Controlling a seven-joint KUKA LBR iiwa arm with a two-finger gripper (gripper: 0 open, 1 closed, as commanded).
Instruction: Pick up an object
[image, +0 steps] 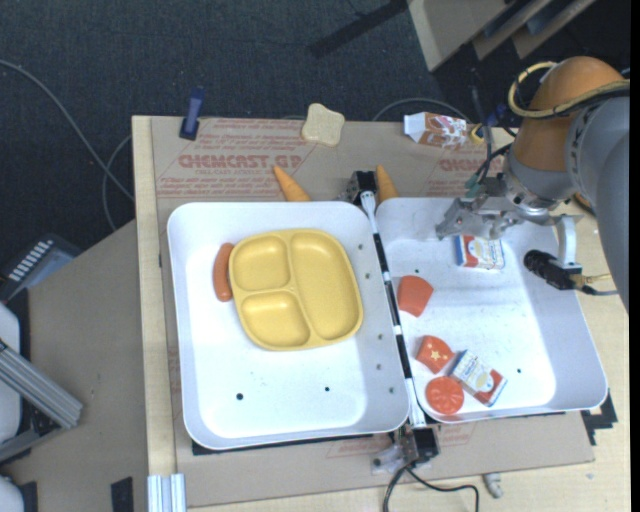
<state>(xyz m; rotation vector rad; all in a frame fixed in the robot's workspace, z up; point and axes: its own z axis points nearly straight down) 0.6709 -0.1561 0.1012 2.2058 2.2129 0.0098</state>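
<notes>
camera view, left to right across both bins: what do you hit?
Sausage → yellow tray → orange-red piece → red tomato slice → small carton under the gripper.

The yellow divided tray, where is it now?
The yellow divided tray lies in the left bin, toward its far half, with a hot dog along its left edge.

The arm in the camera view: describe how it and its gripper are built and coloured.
The arm is a thick, rounded grey body with a broad orange band above the wrist and a yellowish cable looped over the band. The wrist narrows to a small grey metal gripper with thin dark wires running alongside.
</notes>
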